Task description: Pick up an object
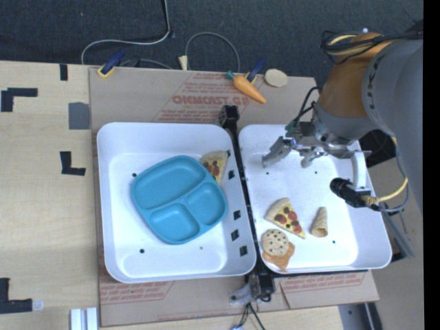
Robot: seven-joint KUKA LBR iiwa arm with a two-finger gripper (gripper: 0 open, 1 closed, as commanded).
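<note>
Over the right bin [371,256], the spread-fingered hand [294,153] holds nothing.

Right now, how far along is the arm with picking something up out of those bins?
Nothing looks picked yet. The gripper is open over the upper part of the right bin, with nothing between its fingers. The pizza slice, cone and cookie lie on the right bin's floor, nearer the front. The blue tray sits in the left bin. Left: descend on one, close, lift.
</note>
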